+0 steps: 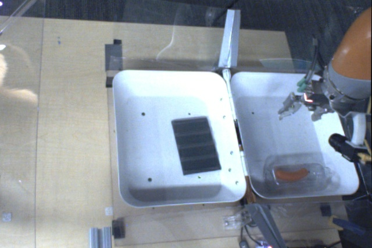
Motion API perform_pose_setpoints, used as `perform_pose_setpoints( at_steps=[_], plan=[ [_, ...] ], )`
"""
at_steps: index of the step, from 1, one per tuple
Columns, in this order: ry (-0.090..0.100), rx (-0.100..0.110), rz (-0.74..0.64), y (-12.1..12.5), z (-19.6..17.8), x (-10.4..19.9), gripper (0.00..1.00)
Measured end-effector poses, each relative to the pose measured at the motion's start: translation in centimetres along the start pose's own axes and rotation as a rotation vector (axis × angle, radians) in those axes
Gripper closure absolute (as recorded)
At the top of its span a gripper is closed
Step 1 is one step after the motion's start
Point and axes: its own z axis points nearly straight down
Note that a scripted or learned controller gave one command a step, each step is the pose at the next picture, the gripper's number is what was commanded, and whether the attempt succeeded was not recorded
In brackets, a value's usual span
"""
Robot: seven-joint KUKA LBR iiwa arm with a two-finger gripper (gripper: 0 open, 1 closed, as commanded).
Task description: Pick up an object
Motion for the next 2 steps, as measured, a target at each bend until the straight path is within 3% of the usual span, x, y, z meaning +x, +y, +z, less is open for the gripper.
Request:
perform_pose_setpoints(
  at_steps=[1,2],
  plan=[
    [0.001,0.004,-0.090,-6.1,8.1,3.5,0.00],
    [0.001,-0.003,-0.091,-5.8,7.0,3.5,1.00]
  ],
)
